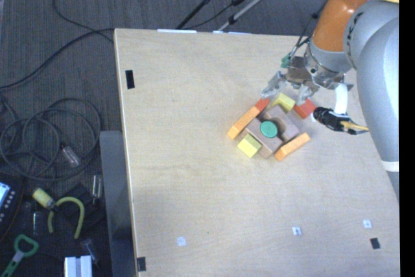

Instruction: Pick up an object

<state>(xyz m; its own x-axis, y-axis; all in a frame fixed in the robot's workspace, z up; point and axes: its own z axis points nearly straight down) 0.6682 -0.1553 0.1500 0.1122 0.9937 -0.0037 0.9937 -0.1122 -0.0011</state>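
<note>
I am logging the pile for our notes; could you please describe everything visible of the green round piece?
The green round piece is a small teal-green disc, matte and solid-looking, lying flat on top of a tan block at the middle of the cluster. Orange bars and yellow blocks lie around it. The gripper is above and behind it, not touching it.

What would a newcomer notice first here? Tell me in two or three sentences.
First, the tight cluster of coloured blocks right of the bench's centre: orange bars, yellow cubes and a green disc on a tan block. Next, the grey arm with its orange band coming in from the right, its claw poised at the cluster's far edge above a yellow block.
</note>
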